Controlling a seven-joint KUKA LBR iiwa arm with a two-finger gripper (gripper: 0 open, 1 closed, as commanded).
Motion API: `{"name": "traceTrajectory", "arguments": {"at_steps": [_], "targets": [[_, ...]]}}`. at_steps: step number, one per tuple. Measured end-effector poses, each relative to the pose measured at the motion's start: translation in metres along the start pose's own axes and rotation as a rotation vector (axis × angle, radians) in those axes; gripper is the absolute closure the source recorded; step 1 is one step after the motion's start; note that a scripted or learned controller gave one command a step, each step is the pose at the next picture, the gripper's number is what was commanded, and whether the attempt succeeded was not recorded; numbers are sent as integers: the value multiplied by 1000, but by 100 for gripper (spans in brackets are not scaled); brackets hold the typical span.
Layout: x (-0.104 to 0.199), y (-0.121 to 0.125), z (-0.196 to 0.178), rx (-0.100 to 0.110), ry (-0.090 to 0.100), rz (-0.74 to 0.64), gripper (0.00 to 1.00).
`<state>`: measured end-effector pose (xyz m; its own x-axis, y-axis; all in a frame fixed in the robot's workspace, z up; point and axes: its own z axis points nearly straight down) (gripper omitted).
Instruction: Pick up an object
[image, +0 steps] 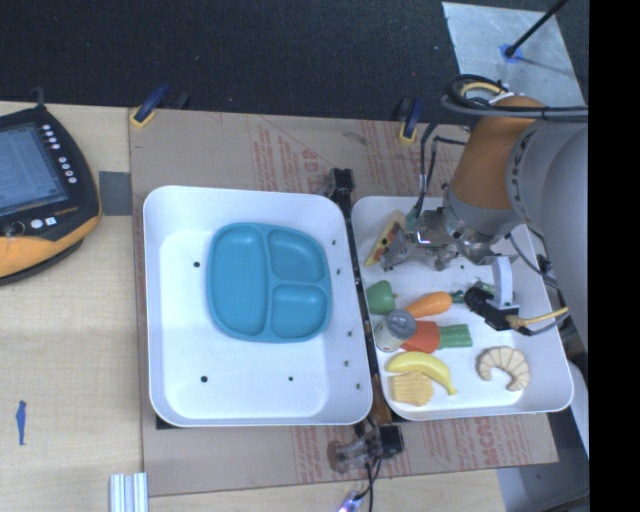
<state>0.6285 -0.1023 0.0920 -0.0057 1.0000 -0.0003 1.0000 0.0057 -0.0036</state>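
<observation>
Two shallow white bins sit side by side on the worktop (80, 330), on a sheet of brown cardboard clamped at its corners, probably so nothing shifts when the arm presses down. Largest within them is the left bin (175, 400), which carries just a blue divided plate (268, 281) lying flat near its middle, well apart from the toys. The right bin (545, 398) holds all the candidates for picking, crowded toward its near and left side: a croissant (505, 366) by the right wall, a banana (422, 369) resting just above a yellow waffle-like piece (412, 391), a carrot (430, 304), a green pepper (379, 296), a flat green piece (455, 336) beside a red one (420, 338), and a small grey round thing (400, 324) touching that cluster. The arm (490, 165) hangs over the far end of this bin with its end effector (425, 240) low near the back wall, close to a small yellowish piece (383, 240). Whether it is released or clenched I cannot tell; its parts blur together, and nothing plainly sits within it. My judgement is that the pick is not yet made.
</observation>
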Motion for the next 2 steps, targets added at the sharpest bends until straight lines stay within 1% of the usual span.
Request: {"name": "traceTrajectory", "arguments": {"at_steps": [1, 2], "targets": [[2, -61, 1, 2, -1, 0, 0], [-6, -78, 1, 2, 0, 0, 0]]}}
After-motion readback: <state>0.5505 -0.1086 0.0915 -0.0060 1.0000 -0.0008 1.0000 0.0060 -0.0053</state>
